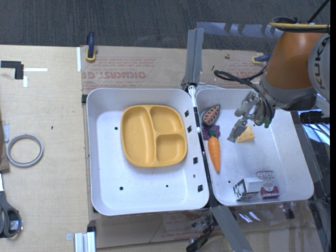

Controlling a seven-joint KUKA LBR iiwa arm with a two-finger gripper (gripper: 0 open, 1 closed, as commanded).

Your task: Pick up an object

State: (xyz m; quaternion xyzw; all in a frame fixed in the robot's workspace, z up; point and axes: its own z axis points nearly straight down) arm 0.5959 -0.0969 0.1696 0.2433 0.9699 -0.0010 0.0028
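Observation:
My gripper (236, 124) hangs over the middle of the right bin (294, 156), its two grey fingers spread apart and open with nothing between them. A yellow cheese wedge (246, 135) lies just right of the lower fingertip (232, 136), touching or nearly touching it. An orange carrot (214, 153) lies along the bin's left wall. Above the carrot sit a pink-and-green fruit slice (211, 114) and a small purple piece (206, 132). A small white and red box (256, 186) rests near the bin's front edge.
The left bin (105, 182) holds a yellow divided plate (154, 135). On the wooden bench to the left lie a grey tape roll (23, 150) and scissors (8, 222). A blue clamp (91, 46) stands at the cardboard's back edge.

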